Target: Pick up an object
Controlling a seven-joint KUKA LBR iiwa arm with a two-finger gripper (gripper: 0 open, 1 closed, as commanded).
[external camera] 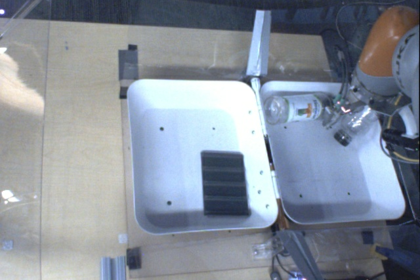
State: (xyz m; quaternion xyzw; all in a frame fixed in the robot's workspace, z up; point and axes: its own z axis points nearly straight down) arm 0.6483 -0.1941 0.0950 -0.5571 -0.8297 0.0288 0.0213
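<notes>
We see the grey arm with its orange band (386,42) reaching in over the far corner of the right-hand shallow white bin (341,200), its pincer (346,116) lowered just inside that bin's far rim. Whether the pincer is spread or closed, we cannot tell; the metal parts blur together there, and nothing shows clearly between them.

Just beside the pincer, on the side away from the arm, lies a clear plastic bottle with a pale label (293,109), on its side along the bin's far wall, its rounded end toward the divider between the bins. We judge this the likeliest object for the pick, since the arm's low, close stance suits a grasp there (though contact cannot be confirmed).

Well apart from the pincer, in the left-hand shallow white bin (151,141), a black ribbed rectangular block (225,183) rests flat near that bin's near edge, seemingly not the target now. Both bins sit side by side on the pale wooden counter (72,160), rims touching, keeping loose items within reach.
</notes>
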